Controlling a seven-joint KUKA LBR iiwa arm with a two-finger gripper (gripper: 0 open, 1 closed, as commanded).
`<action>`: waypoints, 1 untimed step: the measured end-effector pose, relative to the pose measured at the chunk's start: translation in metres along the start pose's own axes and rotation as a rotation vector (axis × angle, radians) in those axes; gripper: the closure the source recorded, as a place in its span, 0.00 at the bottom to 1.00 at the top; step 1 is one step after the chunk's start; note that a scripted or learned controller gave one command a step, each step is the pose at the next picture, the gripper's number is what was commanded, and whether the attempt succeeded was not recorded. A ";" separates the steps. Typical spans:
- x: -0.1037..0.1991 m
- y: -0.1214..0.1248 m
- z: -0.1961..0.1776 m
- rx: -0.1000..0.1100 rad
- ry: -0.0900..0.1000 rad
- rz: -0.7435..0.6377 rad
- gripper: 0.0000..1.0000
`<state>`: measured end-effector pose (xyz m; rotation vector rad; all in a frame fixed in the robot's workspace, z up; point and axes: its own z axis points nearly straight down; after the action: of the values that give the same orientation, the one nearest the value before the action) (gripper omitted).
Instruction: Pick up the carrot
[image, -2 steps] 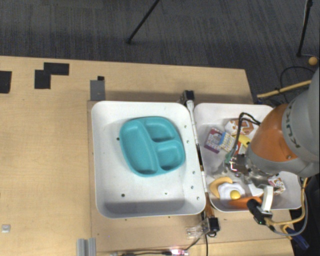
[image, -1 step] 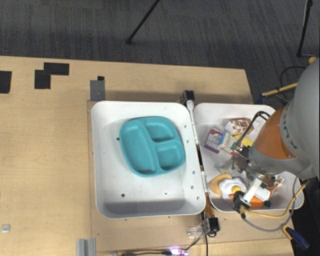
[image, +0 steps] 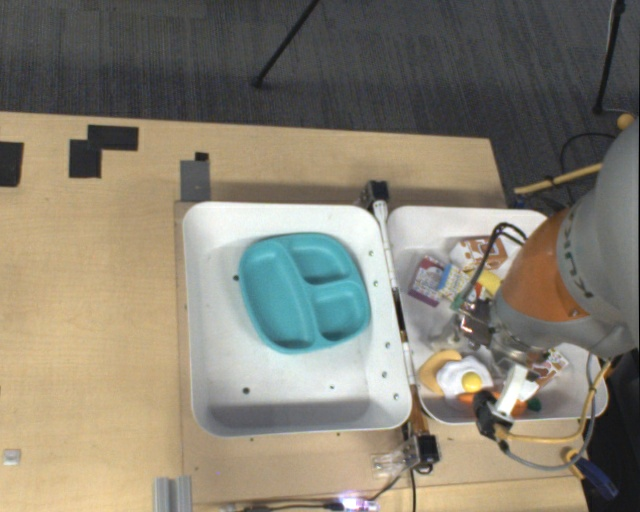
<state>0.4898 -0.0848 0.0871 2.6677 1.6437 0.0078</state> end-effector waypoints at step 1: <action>-0.001 0.001 0.000 -0.001 0.004 0.206 0.00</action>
<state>0.4904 -0.0857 0.0871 2.8236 1.3615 0.0148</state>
